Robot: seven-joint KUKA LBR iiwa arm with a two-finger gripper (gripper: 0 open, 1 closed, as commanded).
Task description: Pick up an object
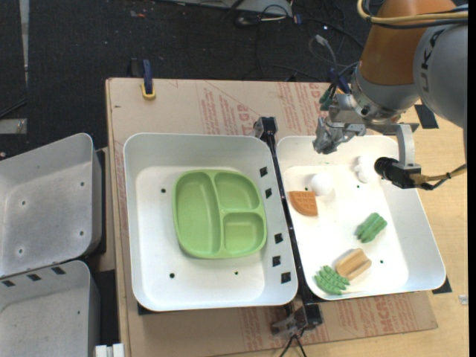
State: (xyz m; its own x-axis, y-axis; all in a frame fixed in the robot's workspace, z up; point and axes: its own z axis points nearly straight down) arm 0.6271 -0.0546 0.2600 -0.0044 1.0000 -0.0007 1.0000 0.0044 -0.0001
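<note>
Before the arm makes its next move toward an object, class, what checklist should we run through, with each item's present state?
1. Gripper over the right bin: ok, above its far-left corner.
2. Nothing between the fingers: cannot tell at this angle.
3. Nearby target free to pick: ok, the white ball sits just below the gripper, the orange piece touching it.
4. Other pieces spaced apart: not ok, the tan block touches the green ridged piece.
5. Green divided plate out of the way: ok, it lies in the left bin.
</note>
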